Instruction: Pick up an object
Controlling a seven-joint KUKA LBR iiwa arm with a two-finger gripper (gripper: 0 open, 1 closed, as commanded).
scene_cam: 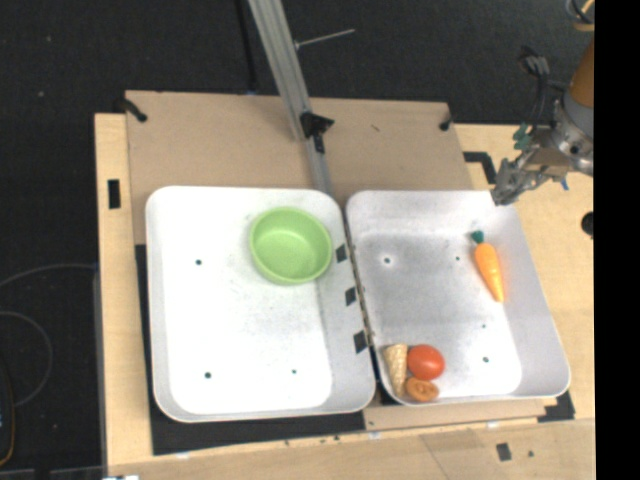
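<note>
An orange toy carrot [488, 269] with a green top lies near the right wall of the right bin [430, 218]. A red tomato [426, 361], a tan cone-shaped piece [397, 363] and a small orange piece [421, 391] crowd that bin's front edge. A light green bowl [291, 245] sits upright at the back right of the left bin [200, 318]. My gripper [512, 180] hangs over the right bin's far right corner, behind the carrot and apart from it. Nothing shows between its fingers.
A slanted metal pole [285, 63] rises from the back of the bench between the bins. A brown board [220, 138] lies behind both bins. The arm's wrist [572, 118] sits at the right edge.
</note>
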